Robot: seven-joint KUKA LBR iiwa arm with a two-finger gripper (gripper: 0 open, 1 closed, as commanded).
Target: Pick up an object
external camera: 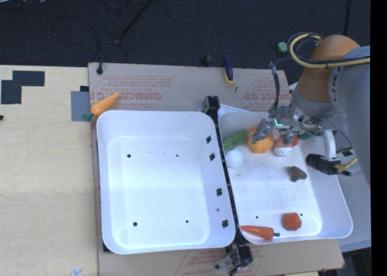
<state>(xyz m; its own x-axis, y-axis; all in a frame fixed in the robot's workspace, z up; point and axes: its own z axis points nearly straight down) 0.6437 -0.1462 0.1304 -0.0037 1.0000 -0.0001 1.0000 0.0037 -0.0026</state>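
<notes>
My gripper [270, 131] hangs low over the far part of the right bin [329, 199]. An orange-yellow object [260, 143] lies right under its left side, touching or nearly touching it. A small red and white object [283, 146] sits just to the right, below the wrist. Left of these lie a green piece [234, 141] and a white ball [234, 158] by the divider. A brown lump [297, 174] rests mid-bin. Near the front are an orange-red ball [292, 221] and a red pepper [258, 231].
The left bin [121, 232] stands beside the right one, with black clips along the shared wall [220, 172]. A toy carrot [104, 104] lies outside the bins on the cardboard at the far left corner. A blue and yellow clamp [228, 70] grips the board's far edge.
</notes>
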